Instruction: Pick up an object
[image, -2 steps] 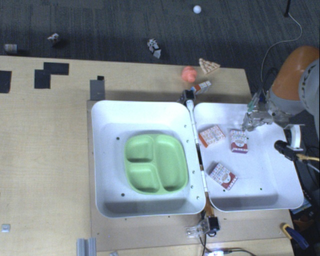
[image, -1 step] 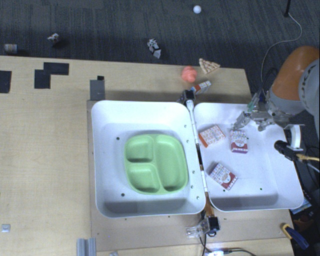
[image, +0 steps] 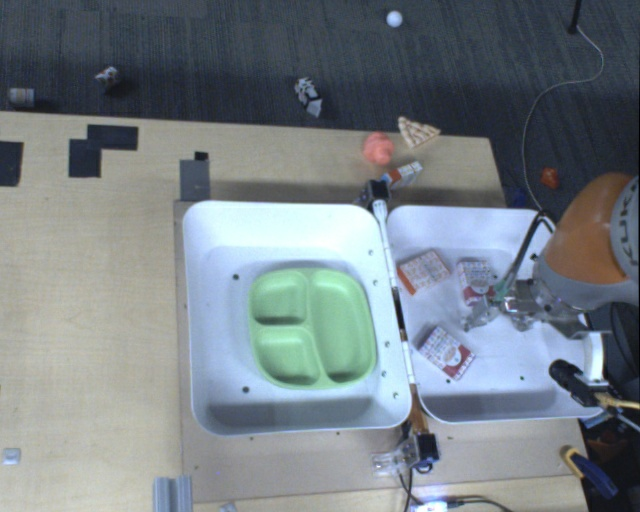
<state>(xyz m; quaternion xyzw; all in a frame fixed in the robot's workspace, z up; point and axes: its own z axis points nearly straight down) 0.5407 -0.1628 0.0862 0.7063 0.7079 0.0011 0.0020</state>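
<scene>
While the gripper (image: 487, 308) is lowered into the right bin (image: 500, 405), three small red-and-white packets are seen on the bin floor: one packet (image: 476, 277) lies just beside the fingertips, another (image: 423, 270) to its left, a third (image: 445, 351) nearer the front wall; whether the claw is spread or closed cannot be told; a green divided tray (image: 310, 325) is seated in the left bin (image: 215, 300)
</scene>
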